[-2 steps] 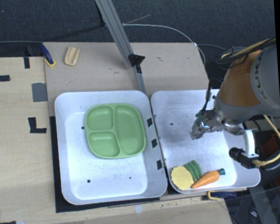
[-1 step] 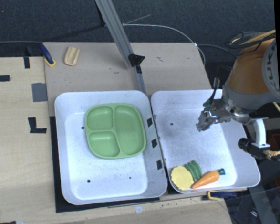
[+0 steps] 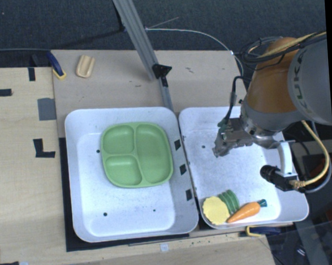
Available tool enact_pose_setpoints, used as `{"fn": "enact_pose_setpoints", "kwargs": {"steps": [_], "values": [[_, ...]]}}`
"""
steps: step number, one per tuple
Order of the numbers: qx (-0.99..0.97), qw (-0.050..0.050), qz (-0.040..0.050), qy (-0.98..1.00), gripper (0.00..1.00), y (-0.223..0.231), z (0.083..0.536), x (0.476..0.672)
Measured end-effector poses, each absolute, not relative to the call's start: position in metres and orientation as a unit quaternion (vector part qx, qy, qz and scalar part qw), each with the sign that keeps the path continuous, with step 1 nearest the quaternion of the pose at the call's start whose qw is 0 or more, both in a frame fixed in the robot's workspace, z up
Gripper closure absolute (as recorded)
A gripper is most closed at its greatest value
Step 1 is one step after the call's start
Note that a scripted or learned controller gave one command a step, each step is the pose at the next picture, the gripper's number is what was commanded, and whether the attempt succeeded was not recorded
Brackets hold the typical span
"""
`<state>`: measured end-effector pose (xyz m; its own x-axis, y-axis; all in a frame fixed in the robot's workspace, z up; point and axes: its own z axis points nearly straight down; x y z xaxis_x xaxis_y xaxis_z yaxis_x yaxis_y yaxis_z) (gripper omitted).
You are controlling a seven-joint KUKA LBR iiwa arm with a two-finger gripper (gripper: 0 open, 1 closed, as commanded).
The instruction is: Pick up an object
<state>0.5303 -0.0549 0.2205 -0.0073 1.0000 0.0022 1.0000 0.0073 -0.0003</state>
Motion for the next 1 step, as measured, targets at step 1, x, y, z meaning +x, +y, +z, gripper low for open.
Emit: {"fn": "enact_pose_setpoints", "kwargs": {"steps": [1], "values": [[-0.705,0.001,0.0005,-0.709,1.0,-0.0044,0.2116,0.5404]]}}
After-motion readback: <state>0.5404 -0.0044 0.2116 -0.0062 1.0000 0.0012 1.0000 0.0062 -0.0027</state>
